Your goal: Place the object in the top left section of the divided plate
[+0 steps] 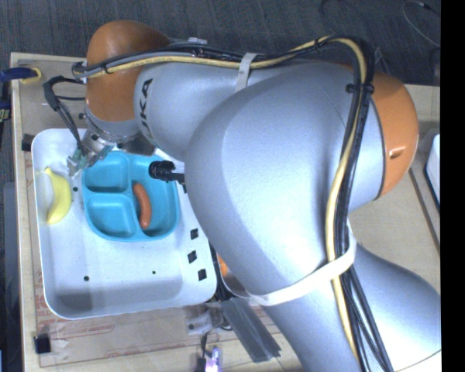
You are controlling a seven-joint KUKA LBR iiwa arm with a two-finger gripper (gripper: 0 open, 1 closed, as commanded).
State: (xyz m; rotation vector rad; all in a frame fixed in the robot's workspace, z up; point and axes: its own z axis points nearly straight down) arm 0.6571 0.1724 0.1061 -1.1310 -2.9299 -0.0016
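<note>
While the gripper (pixel 84 160) sits over the divided plate (pixel 132 205), jaw state unreadable, you centre on its top-left section before release.

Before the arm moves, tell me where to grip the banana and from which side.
Grip the banana across its thick middle, coming straight down from above. It lies flat on the white bin floor, curved, left of the blue divided plate. Its ends taper, so the middle probably offers the firmest hold.
</note>
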